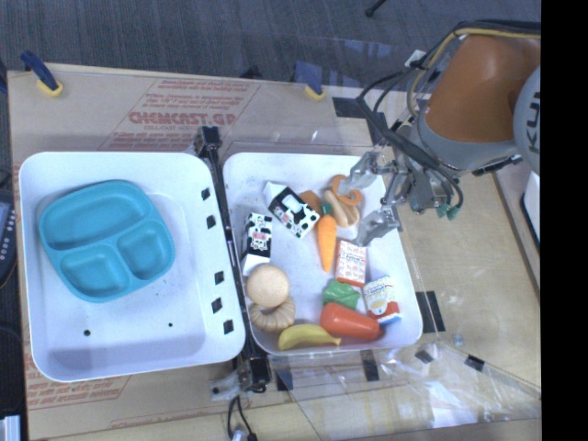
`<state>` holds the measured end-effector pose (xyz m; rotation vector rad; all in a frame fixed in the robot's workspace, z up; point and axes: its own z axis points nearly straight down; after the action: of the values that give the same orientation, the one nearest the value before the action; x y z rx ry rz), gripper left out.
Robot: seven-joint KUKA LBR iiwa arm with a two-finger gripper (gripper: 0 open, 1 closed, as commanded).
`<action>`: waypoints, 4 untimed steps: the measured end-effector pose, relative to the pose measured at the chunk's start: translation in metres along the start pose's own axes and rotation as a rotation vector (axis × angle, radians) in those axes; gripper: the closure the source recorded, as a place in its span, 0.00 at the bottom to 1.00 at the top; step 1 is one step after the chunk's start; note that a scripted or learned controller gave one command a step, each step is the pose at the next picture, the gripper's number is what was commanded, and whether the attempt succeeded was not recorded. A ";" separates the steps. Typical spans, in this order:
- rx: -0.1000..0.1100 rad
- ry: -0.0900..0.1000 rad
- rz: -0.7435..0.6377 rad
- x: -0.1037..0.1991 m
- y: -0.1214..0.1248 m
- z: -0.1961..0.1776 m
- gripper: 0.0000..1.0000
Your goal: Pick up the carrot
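The metal two-finger pincer (375, 195) hangs with fingers spread apart, gripping nothing, over the right white bin's (412, 294) far right side. The small orange carrot (326, 238) lies just left of it, hemmed by a pretzel-shaped toy (344, 197), a cow-print carton (294, 212) and a red-and-white packet (350, 263). A blue sectioned tray (103, 237) sits in the left bin (119, 355) on the cardboard-covered tabletop (184, 108).

Orange carrot (326, 238); blue tray (103, 238); white bins (37, 338); black-and-white cow-patterned cartons (294, 211); yellow banana (308, 336).
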<state>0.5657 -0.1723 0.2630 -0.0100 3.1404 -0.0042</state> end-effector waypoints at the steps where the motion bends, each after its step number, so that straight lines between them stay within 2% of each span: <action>1: -0.003 -0.008 -0.068 -0.016 0.000 0.143 0.00; 2: 0.000 -0.017 -0.077 -0.020 0.001 0.131 1.00; 3: -0.005 -0.004 0.198 0.010 0.118 0.069 1.00; 4: 0.003 -0.013 -0.066 0.075 0.069 -0.070 1.00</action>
<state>0.4905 -0.1039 0.3324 -0.1139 3.1254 -0.0093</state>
